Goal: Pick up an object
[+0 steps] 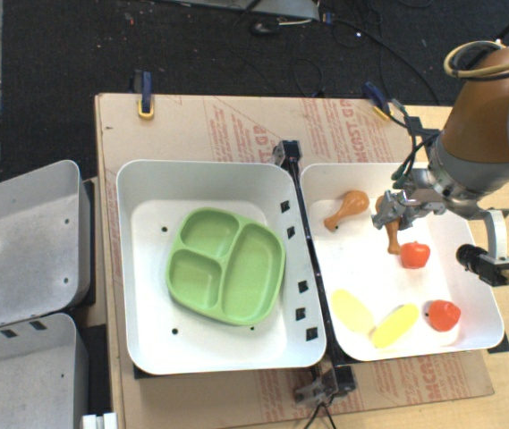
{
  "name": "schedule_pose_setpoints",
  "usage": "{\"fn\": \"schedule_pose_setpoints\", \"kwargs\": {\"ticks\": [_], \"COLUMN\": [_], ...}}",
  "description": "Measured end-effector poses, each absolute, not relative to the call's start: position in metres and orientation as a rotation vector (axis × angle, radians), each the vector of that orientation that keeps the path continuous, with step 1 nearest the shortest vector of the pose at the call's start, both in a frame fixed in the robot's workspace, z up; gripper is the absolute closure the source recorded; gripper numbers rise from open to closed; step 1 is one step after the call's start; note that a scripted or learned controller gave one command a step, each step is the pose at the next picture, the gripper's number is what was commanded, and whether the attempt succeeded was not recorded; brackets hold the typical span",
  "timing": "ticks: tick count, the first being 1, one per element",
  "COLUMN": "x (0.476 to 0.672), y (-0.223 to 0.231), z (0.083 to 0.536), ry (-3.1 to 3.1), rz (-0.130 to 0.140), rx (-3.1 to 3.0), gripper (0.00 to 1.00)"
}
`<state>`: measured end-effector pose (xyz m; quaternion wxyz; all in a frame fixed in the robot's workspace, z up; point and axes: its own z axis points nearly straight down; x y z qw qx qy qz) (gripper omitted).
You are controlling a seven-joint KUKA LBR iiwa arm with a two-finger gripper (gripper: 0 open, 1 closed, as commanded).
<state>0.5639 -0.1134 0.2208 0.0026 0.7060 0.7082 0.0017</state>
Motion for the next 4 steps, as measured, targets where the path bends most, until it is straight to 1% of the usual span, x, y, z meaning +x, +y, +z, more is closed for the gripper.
{"fn": "schedule_pose_setpoints", "kwargs": {"ticks": [1,2,3,4], "x": [0.565,0.57,0.561,0.557], "y": [-0.113,-0.052,-0.005,0.059], "z": [0.231,0.234,0.24,0.234], "ry": [2.223,2.232,2.231,2.232], "rz": [0.002,0.003,0.0,0.0], "rx": [2.217,2.212,2.214,2.213], "gripper": [1.0,1.0,1.0,1.0]}}
